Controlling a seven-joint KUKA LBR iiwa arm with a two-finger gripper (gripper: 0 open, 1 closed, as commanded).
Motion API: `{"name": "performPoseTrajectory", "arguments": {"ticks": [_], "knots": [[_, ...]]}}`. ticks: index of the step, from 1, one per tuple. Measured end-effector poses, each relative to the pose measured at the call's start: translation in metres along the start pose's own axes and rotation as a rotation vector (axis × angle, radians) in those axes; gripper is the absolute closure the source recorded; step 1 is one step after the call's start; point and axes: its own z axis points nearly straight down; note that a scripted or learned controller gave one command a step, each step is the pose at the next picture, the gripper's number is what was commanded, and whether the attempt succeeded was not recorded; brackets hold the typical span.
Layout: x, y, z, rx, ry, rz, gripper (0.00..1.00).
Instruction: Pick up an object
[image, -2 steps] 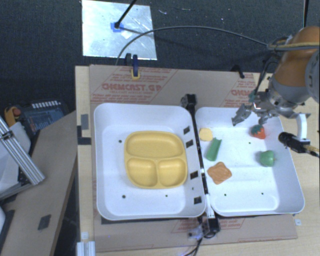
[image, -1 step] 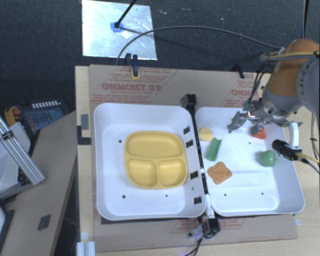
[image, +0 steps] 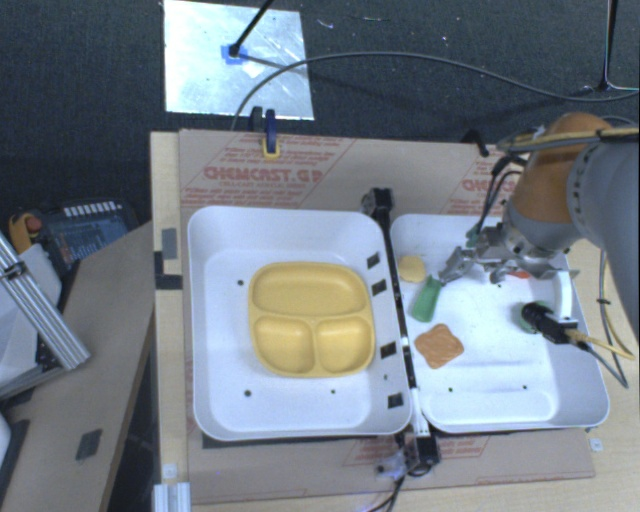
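Observation:
In the right bin (image: 500, 395) lie three small objects: a pale yellow round piece (image: 411, 268) at the upper left, a green oblong piece (image: 428, 298) just below it, and a flat orange-brown piece (image: 438, 345) further toward the front. My gripper (image: 455, 268) reaches in from the right, low over the bin's upper middle. Its tip is just right of the yellow piece and above the green one's upper end. Nothing shows held in it.
The left bin (image: 215, 330) holds a yellow divided tray (image: 308, 318). A black divider with clips (image: 392, 300) runs between the bins. A black plug and cable (image: 542, 320) hang over the right bin's right side. The grey arm with its orange band (image: 560, 170) fills the upper right.

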Motion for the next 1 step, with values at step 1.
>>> {"name": "performPoseTrajectory", "arguments": {"ticks": [1], "knots": [[0.0001, 0.0016, 0.0144, -0.006, -0.001, 0.001, 0.00]]}}
